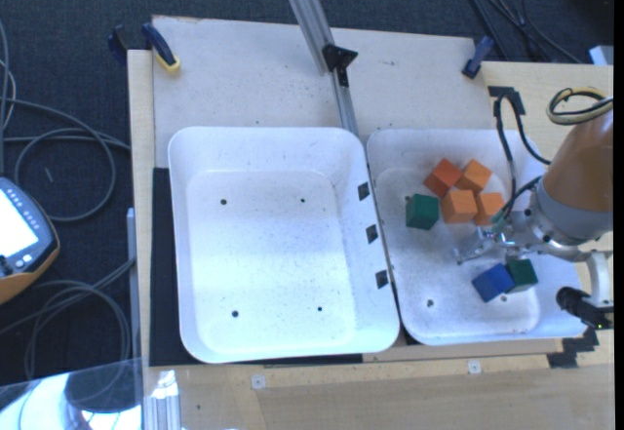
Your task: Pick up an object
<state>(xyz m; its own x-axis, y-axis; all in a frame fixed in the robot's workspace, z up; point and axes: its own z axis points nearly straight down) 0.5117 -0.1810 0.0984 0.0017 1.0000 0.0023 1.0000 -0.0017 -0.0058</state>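
The right bin (429, 316) holds several blocks. A green cube (422, 212) lies left of a cluster of orange blocks (462, 190). Nearer the front sit a blue cube (492, 282) and a dark green block (523, 272) side by side. My gripper (480, 248) reaches in from the right and hovers low over the bin floor, just above the blue cube and below the orange cluster. Its metal fingers (472, 253) point left with nothing visibly between them.
The left bin (195, 223) stands beside the right one, with a row of black clips (371, 233) on the shared rim. A slanted metal rail (312, 19) crosses the back board. Cables (512, 140) run along the right side.
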